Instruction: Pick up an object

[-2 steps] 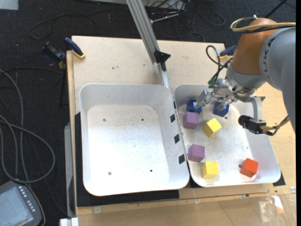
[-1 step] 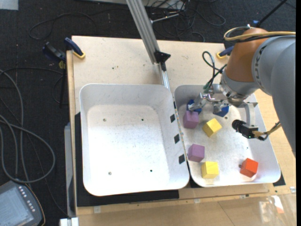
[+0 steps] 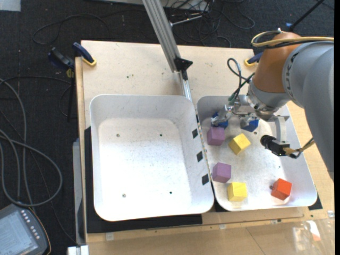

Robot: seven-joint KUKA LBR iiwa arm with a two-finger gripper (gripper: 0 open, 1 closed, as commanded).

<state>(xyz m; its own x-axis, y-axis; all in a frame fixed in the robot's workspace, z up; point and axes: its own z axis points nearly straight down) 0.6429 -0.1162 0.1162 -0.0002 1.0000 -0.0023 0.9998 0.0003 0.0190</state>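
We've got the grey two-finger gripper [image 3: 234, 122] low in the right white bin [image 3: 303, 187], spread open just above the upper purple cube [image 3: 215, 136], probably lining up a grab.

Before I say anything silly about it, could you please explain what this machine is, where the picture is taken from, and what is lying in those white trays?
This is one picture, taken by a fixed camera above a bench, looking down at a slant. The big grey shape with the orange band is a robot arm reaching in from the right of the picture. At its end is a gripper, a two-finger claw with blue tips, low over the right tray near its far edge.

Two shallow white trays sit side by side. In the right tray lie five small blocks: two purple blocks, two yellow blocks and an orange block. The left tray shows dark specks on its floor.

The job is to pick up an object. I can see no block between the claw's fingers; the nearest purple one lies just beside it.
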